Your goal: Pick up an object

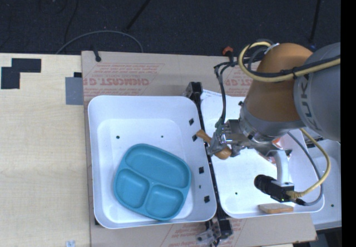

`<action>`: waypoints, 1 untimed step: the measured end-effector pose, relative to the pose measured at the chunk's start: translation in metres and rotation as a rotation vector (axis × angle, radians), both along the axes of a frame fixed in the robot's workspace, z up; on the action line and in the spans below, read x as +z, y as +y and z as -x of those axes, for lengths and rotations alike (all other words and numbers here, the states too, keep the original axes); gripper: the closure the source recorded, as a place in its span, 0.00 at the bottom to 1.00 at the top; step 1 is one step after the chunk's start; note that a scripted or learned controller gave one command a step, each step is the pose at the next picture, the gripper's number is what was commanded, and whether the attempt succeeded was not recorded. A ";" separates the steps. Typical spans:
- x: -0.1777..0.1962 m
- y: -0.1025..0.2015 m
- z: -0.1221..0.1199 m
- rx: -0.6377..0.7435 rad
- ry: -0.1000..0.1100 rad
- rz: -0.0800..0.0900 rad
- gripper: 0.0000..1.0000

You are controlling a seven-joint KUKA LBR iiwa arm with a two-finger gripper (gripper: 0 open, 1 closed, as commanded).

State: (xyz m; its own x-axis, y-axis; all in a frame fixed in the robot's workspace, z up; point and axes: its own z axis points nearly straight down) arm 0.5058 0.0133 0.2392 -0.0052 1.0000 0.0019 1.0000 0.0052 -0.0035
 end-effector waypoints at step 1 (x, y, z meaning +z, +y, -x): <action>-0.008 0.042 0.003 -0.002 0.003 0.001 1.00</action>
